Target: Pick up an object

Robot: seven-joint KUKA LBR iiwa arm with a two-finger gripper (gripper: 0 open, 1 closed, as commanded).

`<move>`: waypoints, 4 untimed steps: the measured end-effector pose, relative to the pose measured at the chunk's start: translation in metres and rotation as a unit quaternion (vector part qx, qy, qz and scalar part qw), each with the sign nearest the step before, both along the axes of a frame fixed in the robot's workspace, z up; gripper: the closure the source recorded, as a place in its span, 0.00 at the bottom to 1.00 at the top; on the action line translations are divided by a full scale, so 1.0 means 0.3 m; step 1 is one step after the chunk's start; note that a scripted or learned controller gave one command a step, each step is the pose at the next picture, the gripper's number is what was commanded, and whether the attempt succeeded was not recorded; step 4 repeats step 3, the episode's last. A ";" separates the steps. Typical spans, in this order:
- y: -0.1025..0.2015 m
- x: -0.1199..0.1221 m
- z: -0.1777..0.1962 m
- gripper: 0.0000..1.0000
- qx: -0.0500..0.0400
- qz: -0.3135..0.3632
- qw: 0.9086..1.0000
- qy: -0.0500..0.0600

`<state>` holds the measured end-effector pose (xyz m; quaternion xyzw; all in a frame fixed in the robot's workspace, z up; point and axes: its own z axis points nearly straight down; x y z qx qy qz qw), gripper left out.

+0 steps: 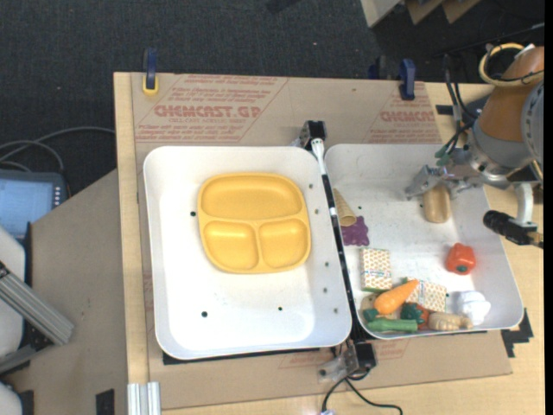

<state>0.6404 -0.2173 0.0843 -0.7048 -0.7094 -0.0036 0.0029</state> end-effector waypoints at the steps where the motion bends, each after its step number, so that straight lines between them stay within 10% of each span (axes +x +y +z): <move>1: -0.019 -0.006 0.040 1.00 -0.006 -0.002 1.000 -0.001; 2: 0.359 0.068 0.002 1.00 -0.002 0.002 1.000 0.001; 3: 0.649 -0.056 0.359 1.00 -0.003 0.002 1.000 -0.004; 4: 0.649 -0.056 0.359 1.00 -0.003 0.002 1.000 -0.004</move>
